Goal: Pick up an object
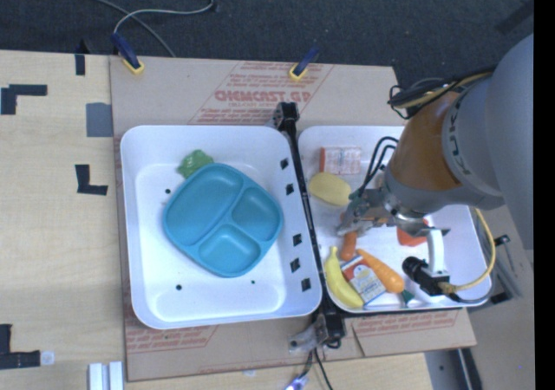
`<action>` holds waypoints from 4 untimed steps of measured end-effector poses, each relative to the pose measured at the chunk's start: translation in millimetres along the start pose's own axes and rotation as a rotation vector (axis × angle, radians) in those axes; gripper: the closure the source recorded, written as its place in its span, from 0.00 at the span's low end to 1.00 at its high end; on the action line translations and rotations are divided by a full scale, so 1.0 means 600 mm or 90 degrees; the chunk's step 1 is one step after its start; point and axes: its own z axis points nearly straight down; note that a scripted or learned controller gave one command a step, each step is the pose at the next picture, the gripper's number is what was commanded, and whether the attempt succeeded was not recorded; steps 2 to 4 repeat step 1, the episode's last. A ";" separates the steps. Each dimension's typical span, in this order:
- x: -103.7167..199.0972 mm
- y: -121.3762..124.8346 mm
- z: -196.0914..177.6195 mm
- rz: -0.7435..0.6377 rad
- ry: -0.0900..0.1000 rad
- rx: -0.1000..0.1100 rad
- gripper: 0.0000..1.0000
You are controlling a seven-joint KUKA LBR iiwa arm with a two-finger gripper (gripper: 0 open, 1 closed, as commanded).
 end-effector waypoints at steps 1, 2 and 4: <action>0.118 0.005 -0.148 -0.001 0.002 0.002 1.00; 0.118 0.005 -0.148 -0.001 0.002 0.002 1.00; 0.118 0.005 -0.148 -0.001 0.002 0.002 1.00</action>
